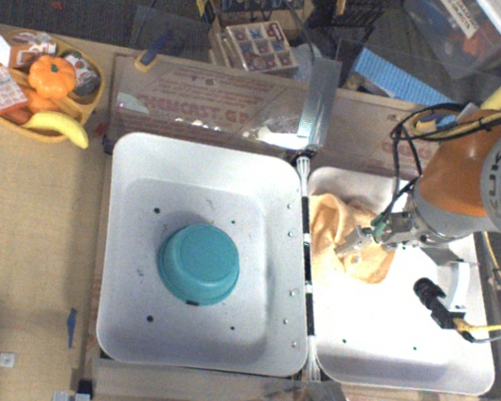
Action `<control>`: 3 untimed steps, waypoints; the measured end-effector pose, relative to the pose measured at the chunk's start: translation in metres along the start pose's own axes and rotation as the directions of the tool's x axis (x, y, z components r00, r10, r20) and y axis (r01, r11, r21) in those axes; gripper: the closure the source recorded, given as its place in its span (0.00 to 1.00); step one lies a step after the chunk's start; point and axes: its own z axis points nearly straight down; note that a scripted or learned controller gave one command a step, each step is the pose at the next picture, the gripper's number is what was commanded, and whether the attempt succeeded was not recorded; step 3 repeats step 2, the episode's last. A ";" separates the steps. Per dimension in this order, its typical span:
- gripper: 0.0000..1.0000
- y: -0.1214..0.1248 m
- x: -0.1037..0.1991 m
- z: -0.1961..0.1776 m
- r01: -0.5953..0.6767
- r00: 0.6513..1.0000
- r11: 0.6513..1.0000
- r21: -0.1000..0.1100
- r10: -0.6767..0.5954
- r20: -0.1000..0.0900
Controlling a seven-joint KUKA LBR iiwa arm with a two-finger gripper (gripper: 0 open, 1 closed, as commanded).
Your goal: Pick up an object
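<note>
A teal upside-down bowl (200, 263) lies in the middle of the left white bin (140, 176). A crumpled tan cloth-like object (336, 226) lies at the back left of the right white bin (405, 354). My gripper (364, 241) is low over the tan object's right part, and the grey arm with its orange band (463, 178) reaches in from the right. The wrist hides part of the tan object.
A yellow dish (32, 87) with a small pumpkin, a banana and boxes stands on the bench at the far left. Boxes and clutter lie behind the bins. A black cable and connector (438, 304) hang over the right bin.
</note>
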 end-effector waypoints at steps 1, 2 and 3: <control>1.00 0.001 0.000 -0.009 -0.003 1.000 1.000 -0.001 0.003 -0.004; 1.00 0.025 0.045 -0.093 -0.003 1.000 1.000 0.011 0.003 -0.005; 1.00 0.025 0.045 -0.093 -0.003 1.000 1.000 0.011 0.003 -0.005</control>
